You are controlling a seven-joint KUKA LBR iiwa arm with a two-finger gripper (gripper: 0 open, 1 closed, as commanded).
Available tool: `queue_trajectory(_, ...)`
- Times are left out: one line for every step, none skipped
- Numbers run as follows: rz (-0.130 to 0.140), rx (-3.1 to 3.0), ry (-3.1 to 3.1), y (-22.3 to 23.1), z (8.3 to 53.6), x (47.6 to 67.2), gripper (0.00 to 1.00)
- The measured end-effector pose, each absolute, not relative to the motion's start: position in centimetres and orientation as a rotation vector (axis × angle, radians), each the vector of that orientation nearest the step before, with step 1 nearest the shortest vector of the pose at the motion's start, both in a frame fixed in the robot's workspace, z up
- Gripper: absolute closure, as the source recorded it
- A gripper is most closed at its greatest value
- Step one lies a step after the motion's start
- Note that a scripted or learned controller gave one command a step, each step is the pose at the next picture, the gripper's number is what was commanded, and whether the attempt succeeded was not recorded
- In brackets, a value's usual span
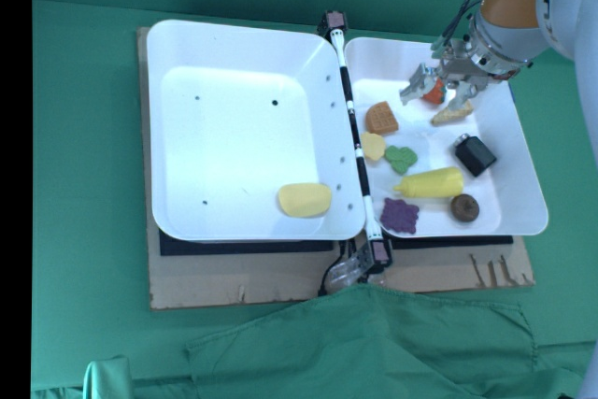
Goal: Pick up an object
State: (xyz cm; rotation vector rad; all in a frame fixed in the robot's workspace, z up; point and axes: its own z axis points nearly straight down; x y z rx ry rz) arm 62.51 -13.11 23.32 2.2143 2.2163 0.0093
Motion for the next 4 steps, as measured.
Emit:
queue_trajectory(0.015, 2.210, 2.205, -13.3, 20.0, 63.3, 0.00)
queue_trajectory(0.020, 2.205, 2.204, -13.7, 19.1, 63.1, 0.00)
queue_trajectory(0.024, 2.205, 2.205, -15.7, 19.2, 63.7, 0.00)
queue_trajectory(0.005, 2.221, 2.212, -17.6, 20.1, 61.2, 0.00)
